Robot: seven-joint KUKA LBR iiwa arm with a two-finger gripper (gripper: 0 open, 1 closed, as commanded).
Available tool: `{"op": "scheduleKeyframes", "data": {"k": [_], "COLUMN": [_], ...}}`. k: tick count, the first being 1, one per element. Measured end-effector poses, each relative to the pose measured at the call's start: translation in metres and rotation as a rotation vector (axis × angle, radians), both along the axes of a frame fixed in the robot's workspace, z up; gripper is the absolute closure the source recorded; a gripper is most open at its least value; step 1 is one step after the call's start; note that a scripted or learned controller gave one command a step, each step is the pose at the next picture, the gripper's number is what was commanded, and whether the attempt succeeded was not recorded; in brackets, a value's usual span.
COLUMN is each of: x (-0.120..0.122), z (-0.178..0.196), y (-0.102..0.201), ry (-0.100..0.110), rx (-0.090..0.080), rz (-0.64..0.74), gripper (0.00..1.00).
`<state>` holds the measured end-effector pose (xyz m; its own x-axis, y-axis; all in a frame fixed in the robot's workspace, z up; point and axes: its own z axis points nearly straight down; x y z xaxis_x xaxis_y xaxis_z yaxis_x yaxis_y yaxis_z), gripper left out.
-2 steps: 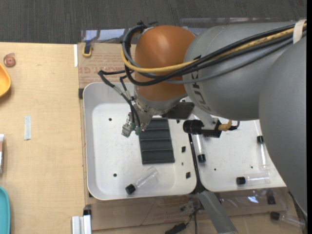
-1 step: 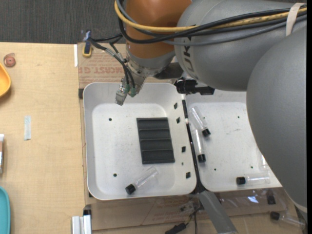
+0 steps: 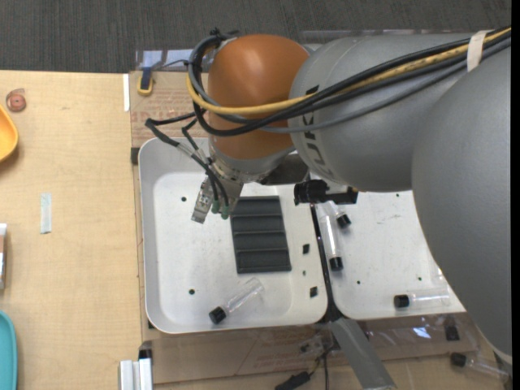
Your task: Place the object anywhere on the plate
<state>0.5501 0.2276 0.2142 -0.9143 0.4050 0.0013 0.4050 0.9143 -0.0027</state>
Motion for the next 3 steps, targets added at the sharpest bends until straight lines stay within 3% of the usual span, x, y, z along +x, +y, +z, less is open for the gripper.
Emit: {"op": "scheduleKeyframes", "data": {"k": [1, 2, 3], "x": [0.057, 0.003, 0.055], "z": [0.023, 0.002, -0.033], "y": [0.000, 0.000, 0.000], "ry": [-0.005, -0.001, -0.005], "rx": [0.001, 0.001, 0.004], "rz": [-0.085, 0.101, 0.788], "gripper": [1.00, 1.00, 1.00]}}
